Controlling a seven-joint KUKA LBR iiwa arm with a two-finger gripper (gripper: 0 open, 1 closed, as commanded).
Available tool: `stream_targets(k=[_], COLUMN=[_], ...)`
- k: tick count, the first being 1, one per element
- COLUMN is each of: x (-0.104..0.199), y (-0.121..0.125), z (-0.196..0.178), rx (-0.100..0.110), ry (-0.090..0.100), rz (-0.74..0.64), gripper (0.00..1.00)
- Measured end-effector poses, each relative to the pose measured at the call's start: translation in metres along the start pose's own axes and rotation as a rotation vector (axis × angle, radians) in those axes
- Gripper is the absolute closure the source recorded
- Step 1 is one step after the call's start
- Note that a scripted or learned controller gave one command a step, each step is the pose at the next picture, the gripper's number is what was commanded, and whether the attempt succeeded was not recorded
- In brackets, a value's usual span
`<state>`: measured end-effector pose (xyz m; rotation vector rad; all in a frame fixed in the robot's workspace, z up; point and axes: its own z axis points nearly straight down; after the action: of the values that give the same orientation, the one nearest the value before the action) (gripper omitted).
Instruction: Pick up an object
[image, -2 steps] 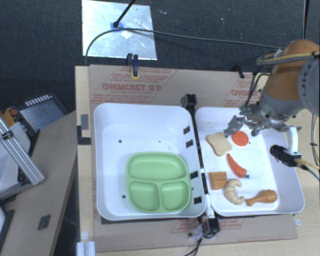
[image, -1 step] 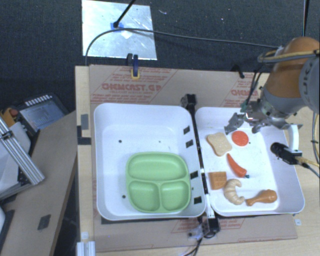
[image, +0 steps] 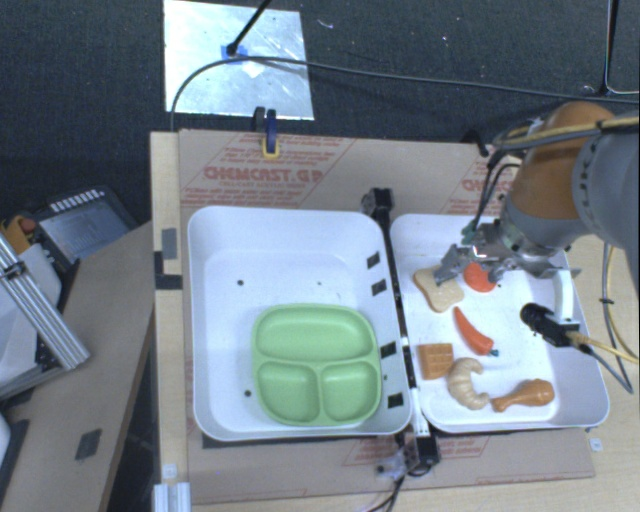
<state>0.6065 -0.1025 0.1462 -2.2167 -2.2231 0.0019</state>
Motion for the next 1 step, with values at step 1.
stream_targets(k=[1], x=[-0.0058], y=[-0.0077], z=[0.0532], rx=[-0.001], ry=[0.0], rz=[0.002], gripper=[0.0])
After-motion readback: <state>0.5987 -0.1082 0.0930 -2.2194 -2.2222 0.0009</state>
